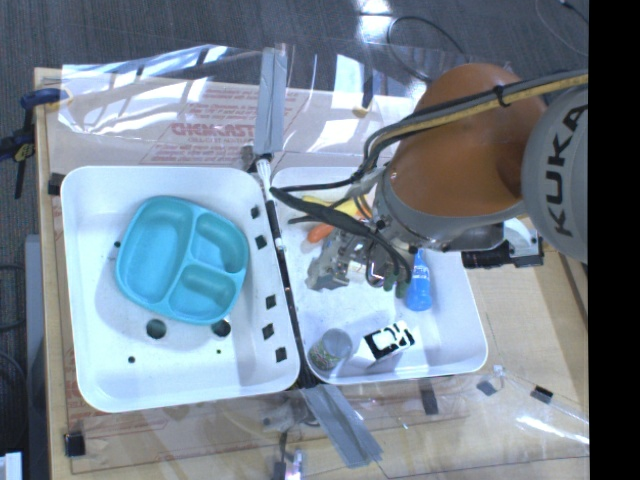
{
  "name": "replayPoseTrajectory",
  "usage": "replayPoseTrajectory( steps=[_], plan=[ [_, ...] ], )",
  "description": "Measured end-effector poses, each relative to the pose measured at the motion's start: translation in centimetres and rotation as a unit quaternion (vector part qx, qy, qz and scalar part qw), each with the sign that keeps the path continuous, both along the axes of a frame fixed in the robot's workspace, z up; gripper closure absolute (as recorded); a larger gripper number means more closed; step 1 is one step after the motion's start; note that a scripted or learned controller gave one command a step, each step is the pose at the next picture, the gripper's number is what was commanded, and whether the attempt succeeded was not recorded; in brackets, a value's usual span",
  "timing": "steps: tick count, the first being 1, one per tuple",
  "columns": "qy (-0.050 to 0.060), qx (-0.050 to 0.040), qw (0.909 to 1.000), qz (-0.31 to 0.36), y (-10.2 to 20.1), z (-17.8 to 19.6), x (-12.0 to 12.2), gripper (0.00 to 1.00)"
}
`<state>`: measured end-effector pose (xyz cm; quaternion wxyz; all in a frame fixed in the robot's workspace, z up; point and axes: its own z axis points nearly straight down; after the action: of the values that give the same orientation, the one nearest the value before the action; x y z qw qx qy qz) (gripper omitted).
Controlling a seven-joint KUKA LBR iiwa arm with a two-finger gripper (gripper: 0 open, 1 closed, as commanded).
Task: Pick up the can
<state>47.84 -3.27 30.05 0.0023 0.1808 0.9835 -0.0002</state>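
Grey metal gripper (345, 266) hangs low in the right bin (455, 353), fingers too cluttered to tell whether they're apart or closed, or if anything's held. Can (330, 349) upright at that bin's near-left corner, apart from gripper. Blue bottle (419, 284) just beside it. Blue divided tray (182, 259) in left bin (90, 358).

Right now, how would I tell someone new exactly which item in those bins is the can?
Look in the right bin, under the arm. The can stands in its near left corner, by the divider between the bins. It is a small grey cylinder with a round open top, unlike the black-and-white item beside it and the blue bottle farther back.
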Motion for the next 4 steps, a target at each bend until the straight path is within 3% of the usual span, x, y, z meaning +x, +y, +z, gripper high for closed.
replayPoseTrajectory(
  steps=[1, 2, 3, 4],
  plan=[
    [0.003, 0.0003, 0.9989, 0.046, -1.0, -7.8, 3.2, 1.00],
    [0.001, 0.0002, 0.9924, 0.123, 13.5, -6.2, -0.1, 1.00],
    [0.003, 0.0002, 0.9760, 0.218, 14.0, -21.0, -0.2, 1.00],
    [0.002, 0.0001, 0.9913, 0.131, 16.5, -10.8, 6.5, 1.00]
  ],
)
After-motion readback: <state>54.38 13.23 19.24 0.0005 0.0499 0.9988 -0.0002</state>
